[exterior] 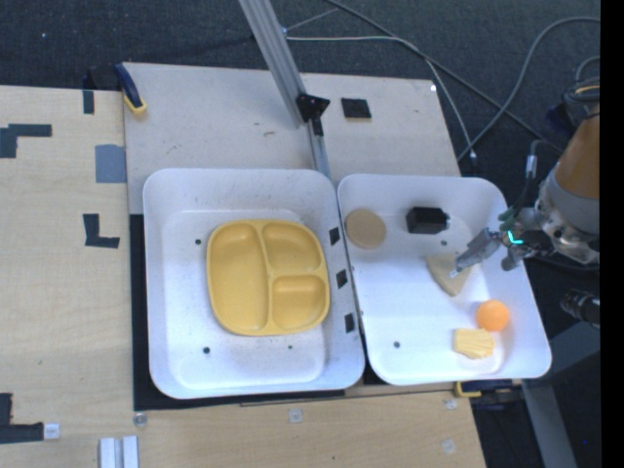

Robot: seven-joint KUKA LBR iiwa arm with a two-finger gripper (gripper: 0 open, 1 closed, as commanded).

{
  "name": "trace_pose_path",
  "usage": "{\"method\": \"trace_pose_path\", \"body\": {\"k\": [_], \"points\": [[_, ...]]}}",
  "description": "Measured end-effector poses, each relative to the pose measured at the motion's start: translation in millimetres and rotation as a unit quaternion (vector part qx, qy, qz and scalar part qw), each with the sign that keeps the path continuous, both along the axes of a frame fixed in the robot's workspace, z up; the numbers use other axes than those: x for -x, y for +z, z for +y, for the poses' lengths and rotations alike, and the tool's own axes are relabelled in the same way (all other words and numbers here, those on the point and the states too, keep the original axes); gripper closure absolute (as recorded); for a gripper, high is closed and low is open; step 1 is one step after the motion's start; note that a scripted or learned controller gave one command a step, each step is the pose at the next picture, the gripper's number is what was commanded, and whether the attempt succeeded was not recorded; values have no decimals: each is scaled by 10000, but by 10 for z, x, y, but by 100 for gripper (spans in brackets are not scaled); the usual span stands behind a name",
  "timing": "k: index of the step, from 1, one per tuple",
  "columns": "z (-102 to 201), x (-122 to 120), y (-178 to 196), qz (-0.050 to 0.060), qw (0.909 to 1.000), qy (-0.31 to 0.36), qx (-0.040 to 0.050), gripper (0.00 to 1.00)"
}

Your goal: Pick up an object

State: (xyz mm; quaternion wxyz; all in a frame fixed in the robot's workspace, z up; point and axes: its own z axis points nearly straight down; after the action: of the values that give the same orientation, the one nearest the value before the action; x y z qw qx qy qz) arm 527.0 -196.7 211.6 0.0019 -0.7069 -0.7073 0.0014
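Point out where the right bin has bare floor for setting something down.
Free: right white bin floor's lower left, below the round tan disc and left of the yellow block. Crowded: right side, where gripper, beige wedge, orange ball, and black block cluster.

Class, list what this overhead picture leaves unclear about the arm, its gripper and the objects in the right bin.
1. Gripper: small and blurred against the white right bin, so its grip cannot be judged.
2. Grey arm with orange band: cut off at the camera view's right side.
3. Beige wedge-shaped piece: its upper end is covered by the gripper, so contact is uncertain.
4. Small black block: too small to identify.
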Motion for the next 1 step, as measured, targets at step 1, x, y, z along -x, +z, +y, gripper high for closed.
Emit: {"method": "trace_pose_path", "body": {"k": [1], "points": [[-1,-8,11,-16,10000,2,6,0]]}}
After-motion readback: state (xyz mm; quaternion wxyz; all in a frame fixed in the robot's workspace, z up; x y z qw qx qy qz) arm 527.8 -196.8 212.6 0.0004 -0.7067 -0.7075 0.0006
